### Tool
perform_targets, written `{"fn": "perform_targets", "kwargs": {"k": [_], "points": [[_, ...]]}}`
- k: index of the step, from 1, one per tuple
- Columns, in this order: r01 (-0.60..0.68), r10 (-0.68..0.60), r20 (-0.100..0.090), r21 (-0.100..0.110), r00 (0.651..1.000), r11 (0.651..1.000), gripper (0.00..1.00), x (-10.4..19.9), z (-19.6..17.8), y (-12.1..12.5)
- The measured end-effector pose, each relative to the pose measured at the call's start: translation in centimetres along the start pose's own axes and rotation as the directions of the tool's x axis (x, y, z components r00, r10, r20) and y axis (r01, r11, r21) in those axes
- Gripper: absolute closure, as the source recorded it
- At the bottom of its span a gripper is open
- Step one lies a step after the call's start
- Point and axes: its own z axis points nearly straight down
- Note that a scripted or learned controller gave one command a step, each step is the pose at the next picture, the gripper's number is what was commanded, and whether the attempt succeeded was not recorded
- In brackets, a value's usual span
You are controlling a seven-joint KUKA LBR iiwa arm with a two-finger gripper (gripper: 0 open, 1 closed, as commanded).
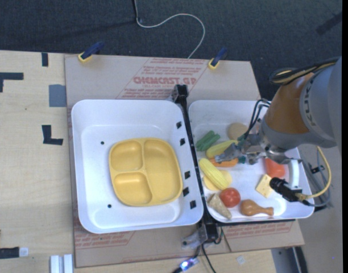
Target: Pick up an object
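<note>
Two bins [83, 152]: left holds yellow tray [144, 171]; right, toy food [215, 173].

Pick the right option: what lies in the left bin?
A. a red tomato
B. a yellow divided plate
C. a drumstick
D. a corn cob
B: the yellow divided plate sits alone in the left bin, while the tomato, drumstick and corn cob lie in the right bin.
</note>
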Motion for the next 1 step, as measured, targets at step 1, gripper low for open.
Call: {"fn": "perform_targets", "kwargs": {"k": [1], "points": [[0.000, 0.000, 0.002, -0.015, 1.000, 1.000, 1.00, 0.00, -1.55, 0.47]]}}
